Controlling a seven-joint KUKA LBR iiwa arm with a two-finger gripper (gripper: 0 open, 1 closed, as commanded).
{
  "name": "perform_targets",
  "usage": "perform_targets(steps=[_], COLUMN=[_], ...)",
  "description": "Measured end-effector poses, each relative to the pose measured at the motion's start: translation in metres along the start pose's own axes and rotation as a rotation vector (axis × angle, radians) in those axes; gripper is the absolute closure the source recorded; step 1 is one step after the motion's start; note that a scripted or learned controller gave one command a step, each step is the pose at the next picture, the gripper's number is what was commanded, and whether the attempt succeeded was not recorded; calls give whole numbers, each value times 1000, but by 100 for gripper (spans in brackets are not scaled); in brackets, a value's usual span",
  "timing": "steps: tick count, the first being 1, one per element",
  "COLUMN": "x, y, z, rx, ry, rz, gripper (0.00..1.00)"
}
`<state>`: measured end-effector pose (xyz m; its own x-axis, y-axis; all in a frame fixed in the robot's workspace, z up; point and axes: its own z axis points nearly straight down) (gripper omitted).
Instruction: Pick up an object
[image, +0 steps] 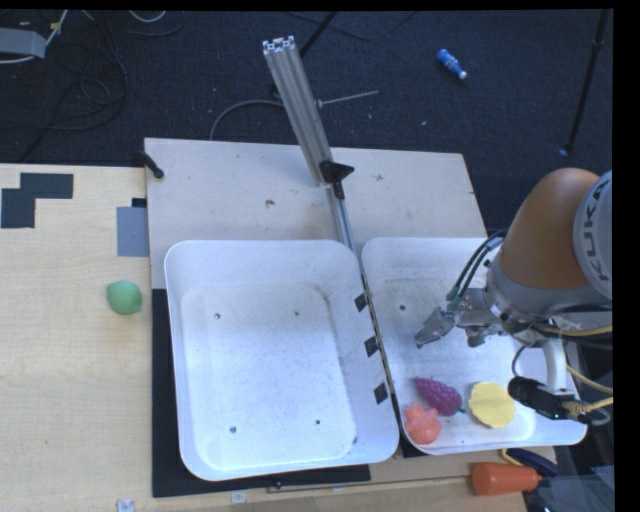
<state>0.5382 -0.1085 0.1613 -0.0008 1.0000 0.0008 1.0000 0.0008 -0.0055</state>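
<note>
In the right bin (400, 270), near its front edge, lie a purple grape cluster (438, 394), a red-orange fruit (423, 424) and a yellow round piece (492, 404). My gripper (455, 333) hangs over the middle of that bin, a little behind the grape cluster and apart from it. Its two fingers stand spread, with nothing between them. The arm's orange band and grey wrist cover the bin's right side.
The left bin (190, 262) lies beside the right one. A green ball (124, 297) rests on the wooden bench at far left. An orange object (505, 477) lies outside the bins at front right. A metal rail (305, 110) slants in behind the bins.
</note>
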Motion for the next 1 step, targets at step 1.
perform_targets(steps=[1], x=[-7], y=[5], z=[49], rx=[-1], ry=[0], rz=[1], gripper=[0])
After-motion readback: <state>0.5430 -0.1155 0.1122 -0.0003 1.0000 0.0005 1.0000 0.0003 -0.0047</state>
